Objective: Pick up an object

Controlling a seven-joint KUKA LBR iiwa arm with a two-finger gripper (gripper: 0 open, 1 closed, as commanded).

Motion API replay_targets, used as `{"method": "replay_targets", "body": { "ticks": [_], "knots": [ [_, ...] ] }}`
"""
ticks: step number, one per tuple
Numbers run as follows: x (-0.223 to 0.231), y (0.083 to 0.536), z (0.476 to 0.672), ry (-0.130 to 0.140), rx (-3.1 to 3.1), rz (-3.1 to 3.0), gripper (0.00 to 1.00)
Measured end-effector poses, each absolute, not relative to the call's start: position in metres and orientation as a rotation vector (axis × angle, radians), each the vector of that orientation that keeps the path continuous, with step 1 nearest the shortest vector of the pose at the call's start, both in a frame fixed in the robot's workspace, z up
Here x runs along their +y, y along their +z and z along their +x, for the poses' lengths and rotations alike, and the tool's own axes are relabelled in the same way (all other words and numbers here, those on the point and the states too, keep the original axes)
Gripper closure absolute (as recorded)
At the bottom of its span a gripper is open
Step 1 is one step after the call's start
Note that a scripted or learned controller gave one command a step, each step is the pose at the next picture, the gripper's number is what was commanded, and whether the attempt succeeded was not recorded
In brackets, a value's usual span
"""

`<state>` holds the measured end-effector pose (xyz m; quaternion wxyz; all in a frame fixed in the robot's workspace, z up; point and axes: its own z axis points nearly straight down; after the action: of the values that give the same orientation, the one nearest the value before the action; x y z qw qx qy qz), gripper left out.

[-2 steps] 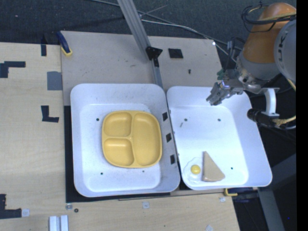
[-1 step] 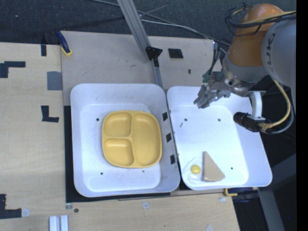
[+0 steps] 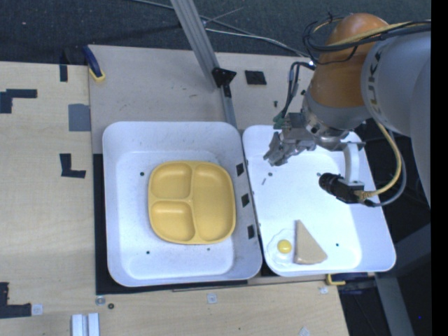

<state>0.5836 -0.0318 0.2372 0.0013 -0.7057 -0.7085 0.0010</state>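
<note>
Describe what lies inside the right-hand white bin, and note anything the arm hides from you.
The right bin holds a tan wedge and a small yellow round piece near its front edge. The gripper hangs over the back part, and the arm covers the floor there.

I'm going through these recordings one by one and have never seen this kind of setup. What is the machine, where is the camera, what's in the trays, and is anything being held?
One fixed camera looks down at a slant on a bench with two shallow white bins. The grey machine with the orange band is a robot arm reaching in from the right; its job is to pick up an object. Its gripper hangs over the far end of the right bin, with nothing visibly between its fingers. The left bin holds a yellow divided plate. Near the right bin's front edge lie a tan wedge and a small yellow ball, side by side and well away from the gripper.
</note>
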Motion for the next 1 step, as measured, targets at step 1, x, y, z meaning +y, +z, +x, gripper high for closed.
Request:
{"method": "replay_targets", "body": {
  "ticks": [1],
  "knots": [
    [0.0213,0.2392,0.5664,0.002,-2.226,-2.212,1.00]
  ]
}}
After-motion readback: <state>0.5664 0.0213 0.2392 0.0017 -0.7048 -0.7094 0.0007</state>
